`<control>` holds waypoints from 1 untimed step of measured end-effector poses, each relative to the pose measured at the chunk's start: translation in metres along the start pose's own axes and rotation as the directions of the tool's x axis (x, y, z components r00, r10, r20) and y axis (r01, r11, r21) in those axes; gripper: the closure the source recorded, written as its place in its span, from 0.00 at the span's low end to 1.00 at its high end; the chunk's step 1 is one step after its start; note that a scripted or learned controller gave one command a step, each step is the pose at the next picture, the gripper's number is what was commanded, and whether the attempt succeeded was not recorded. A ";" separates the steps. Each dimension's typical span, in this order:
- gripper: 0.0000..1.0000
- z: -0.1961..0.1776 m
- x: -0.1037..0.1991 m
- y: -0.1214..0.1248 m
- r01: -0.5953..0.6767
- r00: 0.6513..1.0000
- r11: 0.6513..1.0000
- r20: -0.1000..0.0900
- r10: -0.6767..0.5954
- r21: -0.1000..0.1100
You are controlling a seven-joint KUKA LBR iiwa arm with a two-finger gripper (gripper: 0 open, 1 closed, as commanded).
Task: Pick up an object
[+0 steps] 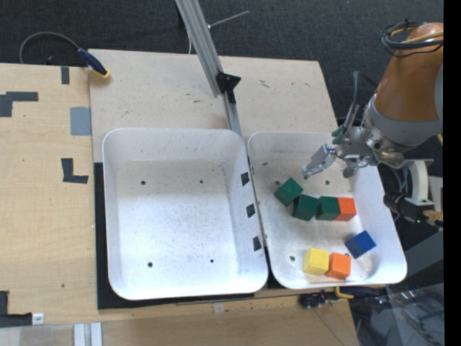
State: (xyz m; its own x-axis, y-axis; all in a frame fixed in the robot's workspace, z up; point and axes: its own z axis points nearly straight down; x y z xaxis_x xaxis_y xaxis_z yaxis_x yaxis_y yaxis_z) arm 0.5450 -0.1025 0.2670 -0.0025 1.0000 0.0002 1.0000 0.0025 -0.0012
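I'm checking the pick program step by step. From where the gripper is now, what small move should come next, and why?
Probably a short move down and toward the dark green block. The gripper hangs above the right bin with nothing between its fingers, and that block lies nearest, slightly apart from the row of green and orange blocks, so it looks easiest to reach.

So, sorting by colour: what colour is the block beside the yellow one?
Orange block, touching the yellow block; seen clearly in the camera view.
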 end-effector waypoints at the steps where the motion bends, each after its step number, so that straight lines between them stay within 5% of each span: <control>1: 0.00 0.000 0.000 0.000 0.000 1.000 1.000 0.000 0.000 0.000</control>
State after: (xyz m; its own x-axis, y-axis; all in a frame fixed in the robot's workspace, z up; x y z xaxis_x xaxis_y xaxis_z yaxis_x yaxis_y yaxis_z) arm 0.5450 -0.1027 0.2670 -0.0021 1.0000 0.0003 1.0000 0.0021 -0.0016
